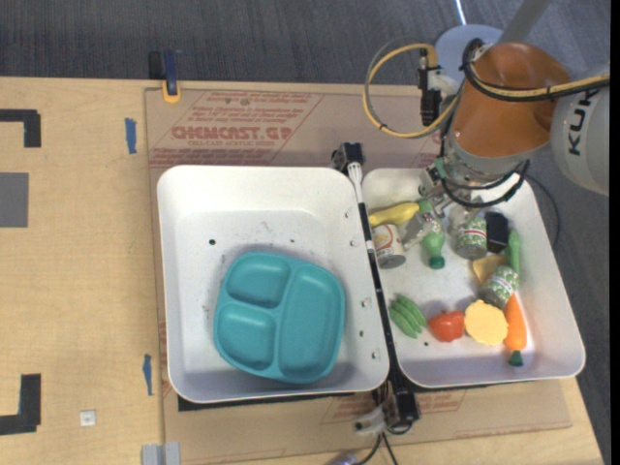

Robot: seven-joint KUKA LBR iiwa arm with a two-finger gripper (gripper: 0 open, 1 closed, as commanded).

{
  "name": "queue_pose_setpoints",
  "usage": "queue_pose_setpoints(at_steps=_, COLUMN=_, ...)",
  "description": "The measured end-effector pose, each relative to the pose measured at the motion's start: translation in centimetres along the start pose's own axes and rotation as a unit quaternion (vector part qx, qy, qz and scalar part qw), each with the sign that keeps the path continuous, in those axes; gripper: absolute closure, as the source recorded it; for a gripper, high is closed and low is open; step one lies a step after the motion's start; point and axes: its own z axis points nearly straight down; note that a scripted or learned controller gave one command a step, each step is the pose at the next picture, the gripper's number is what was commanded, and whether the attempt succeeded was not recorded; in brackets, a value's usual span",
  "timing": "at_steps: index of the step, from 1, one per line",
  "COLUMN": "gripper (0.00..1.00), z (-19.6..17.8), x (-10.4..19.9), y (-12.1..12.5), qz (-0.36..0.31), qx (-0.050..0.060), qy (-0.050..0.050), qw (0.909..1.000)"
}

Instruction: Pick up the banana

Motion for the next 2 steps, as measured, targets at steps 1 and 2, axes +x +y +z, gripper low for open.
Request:
queue_pose_setpoints(at_steps=1, gripper=0.00, z=0.00, x=0.00, y=0.00, qz=0.000, qx=0.000, qy=0.000, qw=1.0000)
queue_pose_setpoints(at_steps=2, gripper=0.00, z=0.00, x=0.00, y=0.00, qz=0.000, qx=0.000, qy=0.000, qw=1.0000)
